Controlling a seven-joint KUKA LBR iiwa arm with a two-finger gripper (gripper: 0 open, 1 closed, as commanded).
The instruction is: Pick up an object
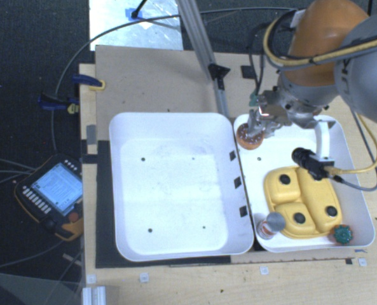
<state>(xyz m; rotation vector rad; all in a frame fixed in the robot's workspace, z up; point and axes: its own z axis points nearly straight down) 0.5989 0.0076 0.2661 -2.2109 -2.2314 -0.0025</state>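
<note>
Tool (259,124) sits low over the far-left corner of the right bin (259,173), right at a brown round piece (246,138). Tool state: cannot tell, since the wrist body blocks the tip. There's no clear sign that anything is held.

Likely target is the brown round piece, the nearest thing to the tool. It lies tight in the corner, against or just beside the bin wall that faces the left bin (175,189). It looks like a small flat disc or ring, tan-orange with a paler centre, too blurred to name.

Handling guess:
- It's probably light and stiff.
- The low profile leaves little to pinch.
- The corner walls crowd 2 sides, so the jaws get room only from the open side.
- Best hold is across the rim, straight down, with the jaws lined up along the wall rather than into it.
- Risk is that it slides, or tips up against the wall.

Other candidates in the same bin:
- A yellow moulded block (302,202) takes up the near half. It's big, glossy and lumpy, with 4 dark dots. It looks like hard plastic, likely slippery and wide for the tool, so a raised lump is the better hold.
- A grey-capped piece (274,222) touches the block's near-left side.
- A green ball (342,234) sits in the near-right corner. It's small and may roll.

Both bins rest on a tan tabletop (156,81).
</note>
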